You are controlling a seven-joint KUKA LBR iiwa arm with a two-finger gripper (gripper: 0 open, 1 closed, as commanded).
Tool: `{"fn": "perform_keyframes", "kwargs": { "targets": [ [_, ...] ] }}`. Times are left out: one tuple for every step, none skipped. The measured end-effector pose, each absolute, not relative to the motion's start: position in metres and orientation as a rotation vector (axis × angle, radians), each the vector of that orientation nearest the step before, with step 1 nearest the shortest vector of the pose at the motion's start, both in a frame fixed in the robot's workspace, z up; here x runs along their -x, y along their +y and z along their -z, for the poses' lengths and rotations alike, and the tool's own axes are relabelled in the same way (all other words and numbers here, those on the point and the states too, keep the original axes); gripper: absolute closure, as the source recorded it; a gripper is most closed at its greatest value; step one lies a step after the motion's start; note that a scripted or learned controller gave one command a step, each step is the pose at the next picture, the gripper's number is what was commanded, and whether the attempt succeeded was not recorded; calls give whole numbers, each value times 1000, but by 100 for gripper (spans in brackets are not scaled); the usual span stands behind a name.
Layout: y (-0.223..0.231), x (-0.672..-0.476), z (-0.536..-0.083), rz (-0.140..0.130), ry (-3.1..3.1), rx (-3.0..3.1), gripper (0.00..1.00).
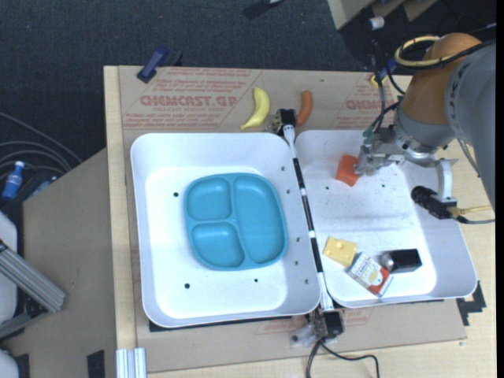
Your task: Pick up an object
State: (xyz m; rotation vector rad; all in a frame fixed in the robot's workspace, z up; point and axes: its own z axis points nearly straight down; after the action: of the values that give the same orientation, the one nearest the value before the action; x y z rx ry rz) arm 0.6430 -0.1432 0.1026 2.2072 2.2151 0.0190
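Observation:
In the right bin (441,235), an orange block (346,169) lies near the far left corner. My gripper (368,161) hangs low over the bin floor right beside that block, on its right side and touching or nearly touching it. Toward the bin's front lie a yellow wedge (340,250), a small white and red box (366,272) and a black block (405,260). Nothing can be seen lifted off the floor.
The left bin (150,211) holds a blue divided plate (235,220). Behind the bins, on the bench, lie a banana (257,109) and an orange sausage-shaped toy (304,107). A blue item (153,64) sits at the bench's far left corner. The arm reaches in from the right.

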Motion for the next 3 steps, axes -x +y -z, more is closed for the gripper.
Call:
{"fn": "perform_keyframes", "kwargs": {
  "targets": [
    [-143, -643, -102, -18, 2215, -2208, 0],
    [-105, -669, -90, -8, 2217, -2214, 0],
    [-103, -671, -102, -16, 2217, -2210, 100]
  ]
}}
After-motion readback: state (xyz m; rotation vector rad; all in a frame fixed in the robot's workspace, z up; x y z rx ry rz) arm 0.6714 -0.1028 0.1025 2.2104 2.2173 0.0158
